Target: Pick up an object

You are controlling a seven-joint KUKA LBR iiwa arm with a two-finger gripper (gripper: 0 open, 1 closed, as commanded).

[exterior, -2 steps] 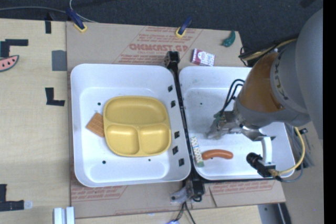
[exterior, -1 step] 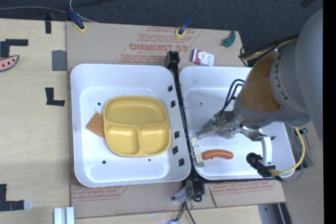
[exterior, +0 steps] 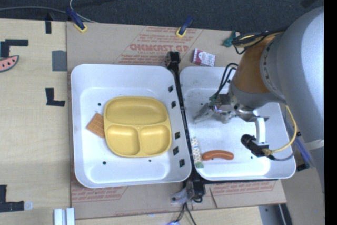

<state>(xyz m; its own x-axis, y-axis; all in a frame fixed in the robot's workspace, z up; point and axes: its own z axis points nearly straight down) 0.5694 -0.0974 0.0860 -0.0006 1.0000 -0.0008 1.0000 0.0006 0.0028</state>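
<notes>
The hand (exterior: 202, 112) hangs low in the right bin (exterior: 274, 168), its fingers spread apart with nothing between them – reaching, I judge, not yet grasping; the sausage (exterior: 217, 155) lies just nearer the bin's front edge, so the next move should bring the hand over it, then close

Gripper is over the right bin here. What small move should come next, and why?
Probably shift the gripper toward the near edge of the right bin, over the orange sausage-shaped object. The gripper hangs over bare bin floor, apart from that object, with nothing seen between its fingers.
</notes>
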